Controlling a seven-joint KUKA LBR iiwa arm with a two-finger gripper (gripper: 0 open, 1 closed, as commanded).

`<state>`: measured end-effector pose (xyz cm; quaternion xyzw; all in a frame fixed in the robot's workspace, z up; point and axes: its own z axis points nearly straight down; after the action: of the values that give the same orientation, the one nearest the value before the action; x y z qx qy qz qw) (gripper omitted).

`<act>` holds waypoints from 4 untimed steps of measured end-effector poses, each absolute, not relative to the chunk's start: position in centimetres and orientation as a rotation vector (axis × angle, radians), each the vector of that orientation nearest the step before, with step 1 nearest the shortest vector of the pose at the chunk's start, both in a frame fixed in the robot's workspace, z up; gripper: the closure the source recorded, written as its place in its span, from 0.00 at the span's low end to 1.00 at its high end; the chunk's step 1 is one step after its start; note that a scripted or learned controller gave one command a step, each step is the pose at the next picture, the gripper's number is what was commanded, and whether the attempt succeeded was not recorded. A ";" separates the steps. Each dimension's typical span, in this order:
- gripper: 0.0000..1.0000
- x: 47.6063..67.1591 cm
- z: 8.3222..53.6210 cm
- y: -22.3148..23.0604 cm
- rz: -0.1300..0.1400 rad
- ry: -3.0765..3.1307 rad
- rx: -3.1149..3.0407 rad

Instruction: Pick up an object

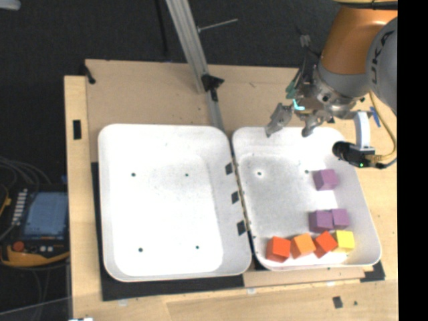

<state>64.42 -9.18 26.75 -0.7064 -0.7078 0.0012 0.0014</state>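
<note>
Nearest the camera, along the right bin's [302, 138] near wall, a row of small blocks sits close together: an orange-red cube [278, 248], an orange cube [303, 245], a red cube [326, 242] turned corner-on, and a yellow cube [345, 239]. Just behind them two purple cubes [328, 219] touch side by side, and a lone purple cube [325, 179] lies apart, farther back. All look matte, hard-edged and roughly equal-sided, so none shows a long axis; most sit roughly square to the bin walls. The jaws [293, 124] stand wide with nothing between them, both fingers pointing down over the far edge of the right bin, well away from every block. Above them the grey wrist meets the orange band of the arm [351, 42]. The left bin [164, 199] is smooth white plastic with rounded corners, resting beside the other on the pale wooden tabletop [144, 79].
</note>
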 end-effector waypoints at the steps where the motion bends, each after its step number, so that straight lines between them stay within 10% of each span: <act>1: 0.00 64.5 27.0 -9.2 -0.001 -2.225 -2.219; 4: 0.00 64.1 9.4 -9.4 0.005 -2.217 -2.225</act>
<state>64.12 -9.37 9.42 -0.7083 -0.7059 0.0016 0.0005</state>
